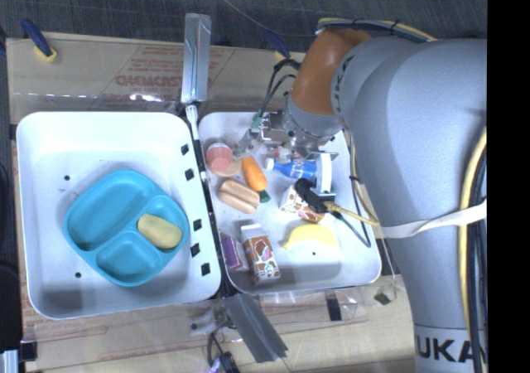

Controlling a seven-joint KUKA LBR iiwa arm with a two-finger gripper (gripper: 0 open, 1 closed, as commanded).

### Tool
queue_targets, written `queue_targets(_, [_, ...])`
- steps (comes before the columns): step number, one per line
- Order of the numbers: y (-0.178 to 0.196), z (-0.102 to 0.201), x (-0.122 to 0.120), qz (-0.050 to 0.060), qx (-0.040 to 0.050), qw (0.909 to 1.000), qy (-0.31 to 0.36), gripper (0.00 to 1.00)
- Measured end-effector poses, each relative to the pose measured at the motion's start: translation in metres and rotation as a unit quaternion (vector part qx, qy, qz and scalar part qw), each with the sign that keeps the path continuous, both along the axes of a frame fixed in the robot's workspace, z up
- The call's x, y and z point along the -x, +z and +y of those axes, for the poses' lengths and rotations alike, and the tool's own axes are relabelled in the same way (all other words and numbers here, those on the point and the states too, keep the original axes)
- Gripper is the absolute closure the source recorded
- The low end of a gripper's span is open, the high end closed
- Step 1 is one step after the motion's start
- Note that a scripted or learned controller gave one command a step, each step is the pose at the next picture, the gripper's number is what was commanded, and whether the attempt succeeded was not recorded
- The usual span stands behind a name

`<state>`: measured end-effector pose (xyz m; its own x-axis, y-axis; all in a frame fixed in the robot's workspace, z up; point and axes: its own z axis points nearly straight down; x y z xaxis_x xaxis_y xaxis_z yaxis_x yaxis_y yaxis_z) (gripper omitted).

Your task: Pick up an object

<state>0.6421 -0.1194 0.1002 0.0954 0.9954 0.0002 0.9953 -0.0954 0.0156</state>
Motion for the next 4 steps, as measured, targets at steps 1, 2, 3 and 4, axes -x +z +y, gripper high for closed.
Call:
queue_targets(1, [0.001,0.016,0.010,-0.002,0.0043,0.9977,0.067,0.00])
queue_targets(2, [0.010,0.015,0.009,-0.001,0.0054,0.9977,0.068,1.00])
queue_targets(3, [0.009,0.015,0.009,-0.001,0.0052,0.9976,0.068,0.00])
queue_targets(4, [0.001,-0.034,0.000,-0.002,-0.0042,0.9999,-0.011,0.00])
